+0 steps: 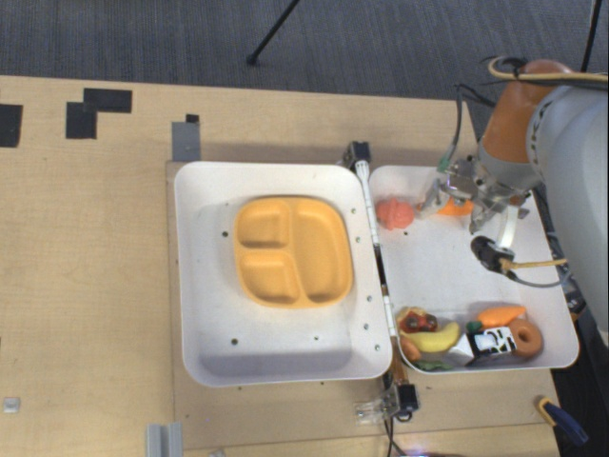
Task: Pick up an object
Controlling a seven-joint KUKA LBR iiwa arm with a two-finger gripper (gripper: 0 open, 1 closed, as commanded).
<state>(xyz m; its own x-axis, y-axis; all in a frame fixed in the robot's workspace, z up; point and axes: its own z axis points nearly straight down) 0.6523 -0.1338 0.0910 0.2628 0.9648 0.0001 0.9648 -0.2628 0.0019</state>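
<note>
My gripper (457,196) hangs low over the far part of the right bin (447,284). A small orange object (456,208) lies right under it, partly hidden by the metal of the gripper. A pink-red rounded object (395,213) sits just left of that, near the bin's far left corner. Along the near wall of the same bin lie a yellow banana (436,340), an orange carrot (501,315), a brown donut (526,337), a black and white item (490,343) and a dark red fruit piece (416,322).
The left bin (205,255) holds a yellow divided plate (290,251). A metal divider (373,246) runs between the two bins. The arm's grey body (571,160) looms over the right bin's right side.
</note>
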